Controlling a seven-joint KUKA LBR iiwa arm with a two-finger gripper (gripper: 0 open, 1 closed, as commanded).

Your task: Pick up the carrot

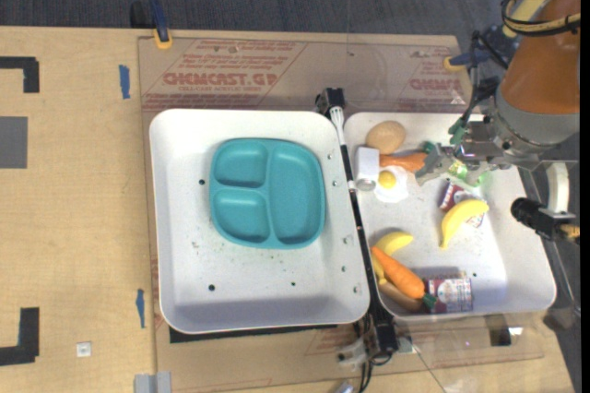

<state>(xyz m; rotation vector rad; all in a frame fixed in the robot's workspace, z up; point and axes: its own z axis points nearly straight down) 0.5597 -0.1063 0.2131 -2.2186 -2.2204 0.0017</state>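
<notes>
The arm [539, 59] reaches in from the right, its orange band above the right bin [530, 276]. The hand [454, 162] hangs low over the upper part of that bin, just beside the right end of an orange carrot [404, 162] that lies flat near the bin's top. Whether the hand is spread or pressed together cannot be told, since the wrist hides much of it, and nothing is clearly seen between its tips.

A second carrot [402, 273] lies lower in the same bin, slanting along the left wall, touching a small yellow piece [395, 243] above it and a can [449, 291] with a dark red label to its right. A brown egg-shaped item [385, 136] sits near the top left corner, with a white block [368, 165] and a fried-egg toy [391, 183] just below it. A banana [460, 220] lies in the middle right, under a small dark packet [455, 195].

The left bin [184, 271] holds a teal divided plate [268, 192]. Both bins rest on the bench [74, 197].
</notes>
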